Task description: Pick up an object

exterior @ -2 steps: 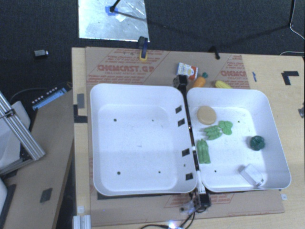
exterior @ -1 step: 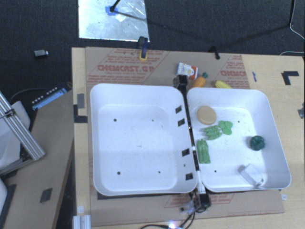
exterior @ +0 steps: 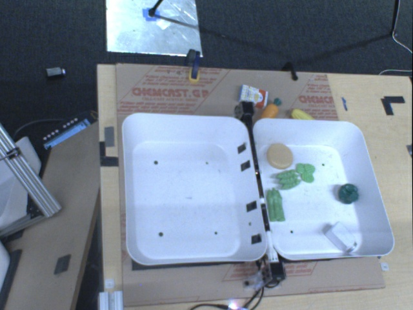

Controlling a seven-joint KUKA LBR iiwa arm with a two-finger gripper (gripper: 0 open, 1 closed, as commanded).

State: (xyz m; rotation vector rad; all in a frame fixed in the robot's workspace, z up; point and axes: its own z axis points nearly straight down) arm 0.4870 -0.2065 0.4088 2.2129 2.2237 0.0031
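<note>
I see the pickable things in the right bin (exterior: pixel 371 173): a tan disc (exterior: pixel 280 155) near its far-left corner, green leafy pieces (exterior: pixel 297 176) just below it, a green block (exterior: pixel 275 205) by the left wall, a dark green ball (exterior: pixel 348 193) and a white block (exterior: pixel 340 236). I cannot tell how the jaws stand.

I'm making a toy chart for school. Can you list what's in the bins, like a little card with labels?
right bin: holds all the toys
tan round disc: near the back left corner
green leafy pieces: in the middle
green ridged block: by the left wall
dark green ball: right side
white block: front right corner
left bin: no toys
</note>
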